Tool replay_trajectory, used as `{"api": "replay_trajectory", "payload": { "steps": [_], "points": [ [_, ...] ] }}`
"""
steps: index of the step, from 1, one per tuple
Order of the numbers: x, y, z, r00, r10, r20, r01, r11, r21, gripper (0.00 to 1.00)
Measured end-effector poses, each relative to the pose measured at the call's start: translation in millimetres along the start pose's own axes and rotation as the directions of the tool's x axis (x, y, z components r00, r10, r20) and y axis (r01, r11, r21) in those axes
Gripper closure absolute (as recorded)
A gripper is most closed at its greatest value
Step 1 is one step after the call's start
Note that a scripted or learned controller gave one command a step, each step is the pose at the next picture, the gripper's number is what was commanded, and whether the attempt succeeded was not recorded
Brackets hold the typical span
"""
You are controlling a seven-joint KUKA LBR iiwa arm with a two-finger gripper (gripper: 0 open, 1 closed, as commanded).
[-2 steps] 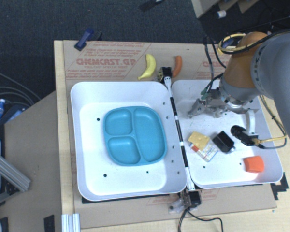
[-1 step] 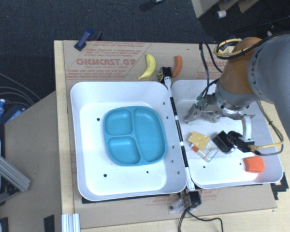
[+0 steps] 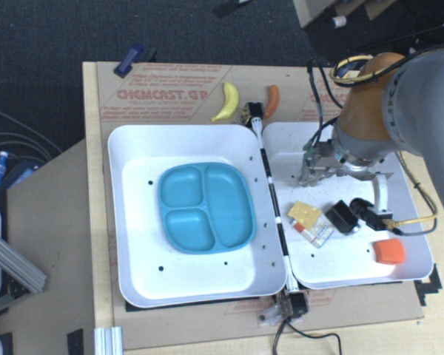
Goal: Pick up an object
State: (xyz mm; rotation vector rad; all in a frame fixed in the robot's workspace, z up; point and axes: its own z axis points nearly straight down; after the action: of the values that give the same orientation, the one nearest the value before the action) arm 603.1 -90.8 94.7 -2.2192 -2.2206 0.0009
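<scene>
- Reaching in from the right, the grey arm [image 3: 422, 102] bends down over the right shallow white bin [image 3: 348, 278], its orange band [image 3: 366, 109] just above the wrist.
- Its pincer [image 3: 314, 167] points down at the far-left part of that bin's floor; whether it is apart or together I cannot tell, and nothing shows clamped in it.
- A small pale yellow wedge-shaped block [image 3: 305, 213] lies on the bin floor near the pincer, on its near side and apart from it.
- A clear flat packet with a red mark [image 3: 318, 232] touches the wedge's near edge.
- A small orange cube-like block [image 3: 388, 252] sits well apart, at the bin's near-right corner.
- The left white bin [image 3: 133, 161] holds a blue three-part plastic plate [image 3: 206, 205].
- A yellow toy banana [image 3: 226, 102] lies on the surface [image 3: 170, 87] beyond the bins.
</scene>
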Motion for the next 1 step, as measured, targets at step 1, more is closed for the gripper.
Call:
{"api": "replay_trajectory", "payload": {
  "steps": [1],
  "points": [
    [0.0, -0.1, 0.2, 1.0, 0.0, 0.0, 0.0, 1.0, 0.0, 0.0]
  ]
}}
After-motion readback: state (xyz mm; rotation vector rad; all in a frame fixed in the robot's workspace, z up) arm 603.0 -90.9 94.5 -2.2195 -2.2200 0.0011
